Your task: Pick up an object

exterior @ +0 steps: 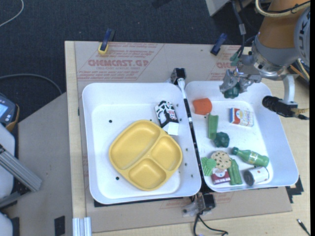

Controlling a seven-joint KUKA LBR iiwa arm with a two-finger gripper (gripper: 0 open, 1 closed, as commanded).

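My gripper (pixel 233 88) hangs over the far end of the right bin (pixel 283 146), above its back rim. A small dark green object (pixel 236 89) shows between the fingers, lifted off the bin floor. Below it in the right bin lie an orange-red piece (pixel 202 105), a white carton (pixel 240 117), a green stick (pixel 212 126), a dark green lump (pixel 221 139), a green bottle (pixel 251 156), a cookie (pixel 221 160) and a small can (pixel 257 175).
The left bin (pixel 96 127) holds a yellow divided plate (pixel 145 154) and a black-and-white toy (pixel 166 112) with a white tag near the divider. A red packet (pixel 221 177) and green pieces crowd the right bin's near corner.
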